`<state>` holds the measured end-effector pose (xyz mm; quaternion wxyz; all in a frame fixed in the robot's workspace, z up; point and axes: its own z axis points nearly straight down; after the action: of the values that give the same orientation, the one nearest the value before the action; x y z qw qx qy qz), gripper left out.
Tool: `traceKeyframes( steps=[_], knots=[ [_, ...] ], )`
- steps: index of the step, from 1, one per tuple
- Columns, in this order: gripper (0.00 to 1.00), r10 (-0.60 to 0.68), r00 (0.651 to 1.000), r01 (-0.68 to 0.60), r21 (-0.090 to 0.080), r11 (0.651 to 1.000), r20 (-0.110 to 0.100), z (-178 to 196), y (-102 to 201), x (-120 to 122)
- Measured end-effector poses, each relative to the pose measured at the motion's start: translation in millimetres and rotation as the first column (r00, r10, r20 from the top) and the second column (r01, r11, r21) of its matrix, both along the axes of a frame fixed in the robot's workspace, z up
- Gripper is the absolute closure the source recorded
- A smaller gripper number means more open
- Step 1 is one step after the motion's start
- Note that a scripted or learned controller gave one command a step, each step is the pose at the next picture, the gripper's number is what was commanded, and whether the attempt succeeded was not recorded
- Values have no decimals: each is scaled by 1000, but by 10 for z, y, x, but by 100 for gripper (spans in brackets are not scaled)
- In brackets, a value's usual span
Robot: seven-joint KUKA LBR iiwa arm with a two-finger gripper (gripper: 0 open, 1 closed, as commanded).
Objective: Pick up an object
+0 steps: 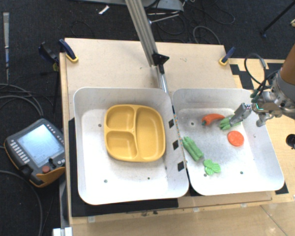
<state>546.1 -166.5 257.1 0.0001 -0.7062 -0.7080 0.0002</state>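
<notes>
The right bin holds several toy foods. An orange carrot lies near its back, with a small green piece just to its right. A red-orange disc sits a little nearer the front. A long green vegetable lies by the bin's left wall, and a short green piece is in front of it. My gripper hangs over the bin's right side. It is open, and its left finger reaches to the small green piece. Nothing is held between the fingers.
A yellow divided plate lies in the left bin. A slanted metal pole rises from the back between the bins. A teach pendant and cables lie on the floor at the left.
</notes>
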Motion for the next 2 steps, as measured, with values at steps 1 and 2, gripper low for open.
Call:
traceKeyframes(
  steps=[1, 2],
  knots=[
    [0, -1, 1000, 1, 0, 1000, 0, 1, 0, 0],
    [0, -3, 1000, 3, 1, 1000, -6, -595, -49, 58]
  ],
)
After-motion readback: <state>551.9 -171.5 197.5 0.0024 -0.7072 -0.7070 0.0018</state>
